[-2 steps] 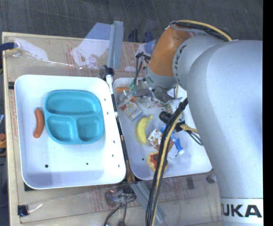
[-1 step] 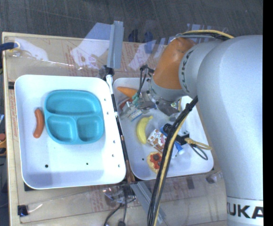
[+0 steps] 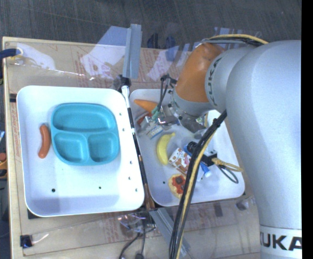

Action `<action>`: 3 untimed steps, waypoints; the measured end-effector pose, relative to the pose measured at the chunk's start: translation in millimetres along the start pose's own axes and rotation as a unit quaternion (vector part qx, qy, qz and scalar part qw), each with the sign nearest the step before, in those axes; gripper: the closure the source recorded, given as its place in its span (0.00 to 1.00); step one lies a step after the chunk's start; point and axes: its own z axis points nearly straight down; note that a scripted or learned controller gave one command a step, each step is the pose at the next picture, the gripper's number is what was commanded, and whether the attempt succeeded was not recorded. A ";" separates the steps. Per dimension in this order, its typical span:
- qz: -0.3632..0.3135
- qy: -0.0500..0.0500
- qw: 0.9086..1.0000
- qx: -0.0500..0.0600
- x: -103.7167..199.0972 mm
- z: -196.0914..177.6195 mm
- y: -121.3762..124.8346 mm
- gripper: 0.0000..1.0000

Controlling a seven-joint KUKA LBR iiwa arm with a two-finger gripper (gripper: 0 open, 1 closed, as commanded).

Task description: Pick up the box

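In the left bin [image 3: 27, 144] a divided tray [image 3: 85, 132] lies with a sausage [image 3: 44, 141] at its left. In the right bin [image 3: 159, 190], the carrot [image 3: 144, 105] lies uppermost, the banana [image 3: 164, 147] below it, the box [image 3: 178, 158] lower right of the banana, a pizza slice [image 3: 176, 184] lowest.

One fixed overhead camera slants down over both bins [image 3: 27, 144].

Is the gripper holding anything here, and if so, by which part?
Cannot be told: the gripper sits low in the right bin, near the carrot, apart from the box.
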 end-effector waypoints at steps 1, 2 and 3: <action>0.046 0.000 0.999 0.000 -46.7 -90.4 -84.7 0.00; 0.076 0.000 0.997 -0.001 -25.9 -65.6 35.1 0.00; 0.069 0.000 0.998 0.001 -0.2 1.0 -2.1 0.00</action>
